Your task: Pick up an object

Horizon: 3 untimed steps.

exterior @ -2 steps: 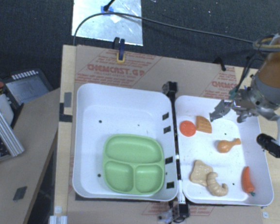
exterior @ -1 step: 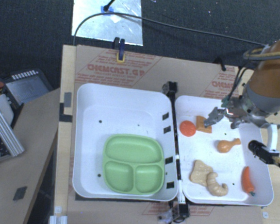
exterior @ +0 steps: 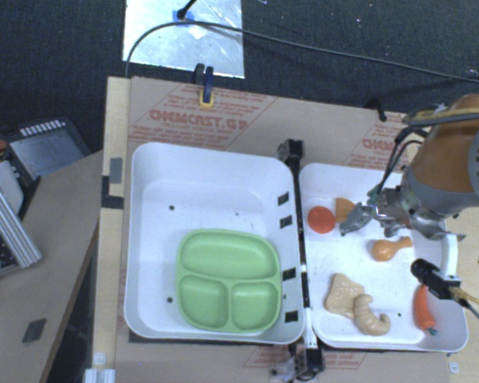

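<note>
Hovering low over the right bin (exterior: 460,335), the jaws (exterior: 359,219) sit near its far-left corner; whether they are apart or together, cannot tell, since the tips merge into a dark grey cluster; nothing is seen between them.

Key relation: two candidates lie just beside the tips; a small orange wedge-shaped piece (exterior: 344,209) touching or nearly touching them on the side toward the divider, and a red-orange tomato-like ball (exterior: 321,219) a little further the same way, close to the bin's left wall. Judgement: the wedge is the likelier target, since it lies nearest the tips; a short shift toward the left wall and a descent would centre on it.

Other items in the same bin: an orange pear-shaped toy (exterior: 389,248), long axis running roughly left-right, toward the near side of the jaws; a tan gingerbread-like figure (exterior: 345,294) and a tan curled piece (exterior: 372,318) touching it, near the front edge; a red-orange carrot-like piece (exterior: 423,308) at the near-right corner, long axis running far-to-near.

Left bin (exterior: 149,220) holds a green three-compartment tray (exterior: 228,279) toward its front.

Writing: the brown board (exterior: 254,125) under the bins reads "CHEMCAST" in red near the far edge of the table (exterior: 60,237), followed by characters I cannot make out; a second print near the far-right corner is partly hidden.
</note>
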{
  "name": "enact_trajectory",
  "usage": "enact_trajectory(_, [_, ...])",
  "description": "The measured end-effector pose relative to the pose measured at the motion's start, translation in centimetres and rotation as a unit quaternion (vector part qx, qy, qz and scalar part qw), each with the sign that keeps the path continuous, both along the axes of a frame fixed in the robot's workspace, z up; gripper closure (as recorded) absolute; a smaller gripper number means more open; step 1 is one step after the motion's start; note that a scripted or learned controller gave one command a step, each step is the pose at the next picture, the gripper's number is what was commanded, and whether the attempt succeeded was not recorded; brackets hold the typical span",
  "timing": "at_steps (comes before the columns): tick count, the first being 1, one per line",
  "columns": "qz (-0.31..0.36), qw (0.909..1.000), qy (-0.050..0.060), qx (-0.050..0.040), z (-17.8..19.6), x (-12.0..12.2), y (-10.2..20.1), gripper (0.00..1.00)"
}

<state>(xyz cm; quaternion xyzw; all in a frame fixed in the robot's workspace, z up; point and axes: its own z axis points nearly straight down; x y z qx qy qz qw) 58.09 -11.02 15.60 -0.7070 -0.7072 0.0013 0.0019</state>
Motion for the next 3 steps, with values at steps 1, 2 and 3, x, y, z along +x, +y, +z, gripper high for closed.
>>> enact_trajectory(1, [0.000, 1.0000, -0.001, -0.0001, -6.1, 0.2, -0.5, 0.00])
enact_trajectory(2, [0.001, 1.0000, -0.004, -0.0009, -4.7, 0.3, -0.5, 1.00])
enact_trajectory(3, [0.002, 1.0000, -0.006, -0.0012, 1.3, 1.3, -0.6, 1.00])
